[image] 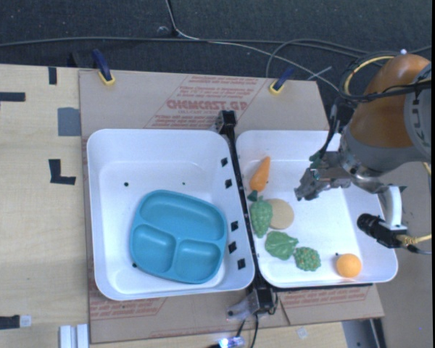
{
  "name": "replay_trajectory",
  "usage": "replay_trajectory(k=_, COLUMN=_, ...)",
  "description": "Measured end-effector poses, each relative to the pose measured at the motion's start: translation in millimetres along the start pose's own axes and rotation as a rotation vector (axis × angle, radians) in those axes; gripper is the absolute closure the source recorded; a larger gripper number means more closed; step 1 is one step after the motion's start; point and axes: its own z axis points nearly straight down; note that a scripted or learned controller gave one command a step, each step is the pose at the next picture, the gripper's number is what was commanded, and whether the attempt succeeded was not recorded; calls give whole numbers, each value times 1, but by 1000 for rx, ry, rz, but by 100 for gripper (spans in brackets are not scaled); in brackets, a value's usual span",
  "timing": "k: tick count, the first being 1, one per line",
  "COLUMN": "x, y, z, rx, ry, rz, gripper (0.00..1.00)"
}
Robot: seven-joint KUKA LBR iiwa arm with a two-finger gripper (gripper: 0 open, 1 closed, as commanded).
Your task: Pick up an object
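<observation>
1. A robotics lab or test cell: two white bins (101, 165) sit side by side on a cardboard sheet (203, 100) clamped to a wooden worktop (29, 216).
2. Black tape marks (58, 172) dot the worktop left of the bins.
3. Cables (203, 38) trail over dark flooring beyond the bins.
4. Toy foods (279, 243) lie in the right bin beneath the arm (384, 122).

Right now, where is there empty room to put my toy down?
Left bin: bare floor above the blue tray. Right bin: open patch between end effector and orange ball. Crowded by the divider: carrot, tan disc, green veggies.
</observation>
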Motion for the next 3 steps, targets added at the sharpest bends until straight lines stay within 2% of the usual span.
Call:
replay_trajectory(k=2, x=98, y=21, z=9, rx=1, ry=0, rz=0, gripper=100)
replay_trajectory(k=3, x=161, y=31, z=5, rx=1, ry=1, rz=-2, gripper=100)
